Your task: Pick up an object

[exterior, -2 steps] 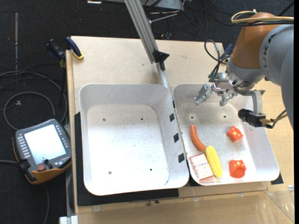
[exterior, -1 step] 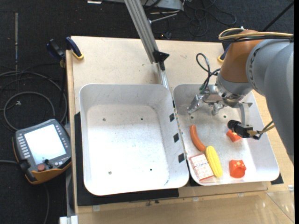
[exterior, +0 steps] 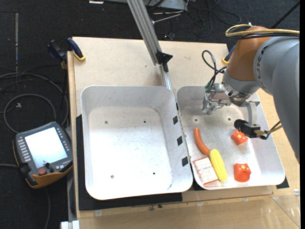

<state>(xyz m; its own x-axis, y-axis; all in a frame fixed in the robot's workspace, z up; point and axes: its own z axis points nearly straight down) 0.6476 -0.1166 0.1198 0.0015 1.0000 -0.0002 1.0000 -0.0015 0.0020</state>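
Objects lie in the right bin [exterior: 267, 168]: an orange sausage [exterior: 201, 141] running lengthwise toward the front right, a yellow corn cob [exterior: 218, 164] likewise, a small card [exterior: 205, 171] and two red pieces [exterior: 239, 138] [exterior: 242, 172]. Pincer [exterior: 209, 108] hangs near the bin's far end, its grip impossible to tell; the arm [exterior: 267, 63] bends in from the right.
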